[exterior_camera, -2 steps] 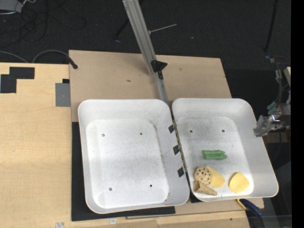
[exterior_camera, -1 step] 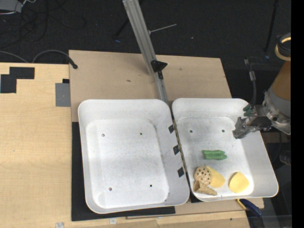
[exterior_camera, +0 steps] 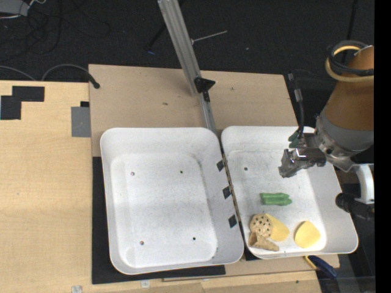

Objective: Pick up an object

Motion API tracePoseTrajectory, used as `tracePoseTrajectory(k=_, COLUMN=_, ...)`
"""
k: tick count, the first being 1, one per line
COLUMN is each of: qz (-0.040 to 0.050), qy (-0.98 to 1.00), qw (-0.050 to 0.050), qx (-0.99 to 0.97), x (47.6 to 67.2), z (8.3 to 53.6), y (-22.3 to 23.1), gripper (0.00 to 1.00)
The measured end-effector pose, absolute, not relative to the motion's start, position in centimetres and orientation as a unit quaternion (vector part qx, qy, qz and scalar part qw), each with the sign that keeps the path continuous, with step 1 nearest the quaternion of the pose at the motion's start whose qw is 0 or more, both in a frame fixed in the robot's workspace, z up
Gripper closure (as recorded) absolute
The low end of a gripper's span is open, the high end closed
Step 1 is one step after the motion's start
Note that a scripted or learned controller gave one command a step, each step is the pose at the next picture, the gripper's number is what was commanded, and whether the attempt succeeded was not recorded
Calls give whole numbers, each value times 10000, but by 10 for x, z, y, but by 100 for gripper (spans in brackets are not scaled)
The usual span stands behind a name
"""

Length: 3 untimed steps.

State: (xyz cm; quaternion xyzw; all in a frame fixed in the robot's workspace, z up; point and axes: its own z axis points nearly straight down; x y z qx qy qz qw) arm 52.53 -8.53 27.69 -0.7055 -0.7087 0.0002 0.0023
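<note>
- Look at the near end of the right bin (exterior_camera: 342, 240) first. You will see a yellow lump (exterior_camera: 307, 234) close to the near right corner. It looks small, light and smooth, so it may slip. Pinch it across its middle.
- Just left of it is a cookie piece (exterior_camera: 261, 224) with dark dots, touching a second yellow piece (exterior_camera: 278, 230) and a tan crumbly bit (exterior_camera: 265, 243). These look light and may break or push each other, so they are hard to take one at a time.
- A little farther in lies a green piece (exterior_camera: 275, 198), long and flat on the bin floor, apart from the others. It looks light and maybe a bit soft. Take it across its thin side. I think this is your easiest pick.
- Farther still are the fingers (exterior_camera: 292, 165), on the end of the grey arm (exterior_camera: 348, 112) that comes in from the right. They sit above the bin, far from the green piece and a little to its right, not touching it.
- You cannot tell if the fingers are spread or pressed together. Nothing shows between them.
- The left bin (exterior_camera: 110, 163) sits beside it on the surface (exterior_camera: 43, 182).
</note>
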Motion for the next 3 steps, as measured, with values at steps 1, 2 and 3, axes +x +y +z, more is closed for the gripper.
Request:
tracePoseTrajectory(k=1, qz=13, qy=-7084, qw=29, qx=-7058, x=537, z=261, y=-40, gripper=100)
tracePoseTrajectory(k=2, qz=11, qy=-7088, qw=27, qx=-7054, x=536, z=262, y=14, gripper=100)
tracePoseTrajectory(k=3, qz=19, qy=-7085, qw=30, qx=-7057, x=531, z=247, y=66, gripper=100)
